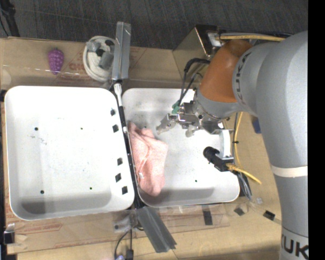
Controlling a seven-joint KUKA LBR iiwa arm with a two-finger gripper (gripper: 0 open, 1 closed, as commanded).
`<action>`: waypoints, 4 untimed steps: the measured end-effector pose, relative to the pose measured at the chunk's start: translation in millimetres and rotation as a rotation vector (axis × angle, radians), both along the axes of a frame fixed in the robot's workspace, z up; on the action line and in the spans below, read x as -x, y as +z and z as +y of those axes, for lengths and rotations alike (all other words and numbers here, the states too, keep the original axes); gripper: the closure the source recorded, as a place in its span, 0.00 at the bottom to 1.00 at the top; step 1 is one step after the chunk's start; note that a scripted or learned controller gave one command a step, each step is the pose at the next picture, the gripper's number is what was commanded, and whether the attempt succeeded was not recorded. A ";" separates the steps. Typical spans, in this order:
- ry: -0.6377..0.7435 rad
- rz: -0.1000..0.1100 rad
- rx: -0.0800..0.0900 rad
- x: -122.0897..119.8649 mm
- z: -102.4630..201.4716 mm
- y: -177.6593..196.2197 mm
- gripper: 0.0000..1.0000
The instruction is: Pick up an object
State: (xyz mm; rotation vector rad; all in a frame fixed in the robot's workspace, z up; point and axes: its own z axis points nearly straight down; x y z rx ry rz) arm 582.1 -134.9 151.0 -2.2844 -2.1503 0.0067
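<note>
One pink cloth (149, 161) | right bin (206, 191) | lower-left of jaws (170, 122), apart

Pink cloth (149, 160): crumpled, lying flat in right bin (206, 191); against bin's left wall.

Bulky grey arm (271, 91), orange band (223, 75) above pincer (179, 122); black and yellow cables beside wrist.

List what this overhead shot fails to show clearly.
- Gripper: fingers too small and blurred to judge.
- Pink cloth: its left edge is pressed against the bin wall, so its full extent is unclear.
- Purple item on the bench: too small to identify.
</note>
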 end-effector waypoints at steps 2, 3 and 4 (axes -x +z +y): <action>0.125 -0.005 -0.001 -75.2 1.2 -58.5 0.00; 0.139 -0.002 -0.001 -4.5 -13.9 -59.5 0.00; 0.445 -0.006 0.000 -51.8 27.8 -58.3 0.00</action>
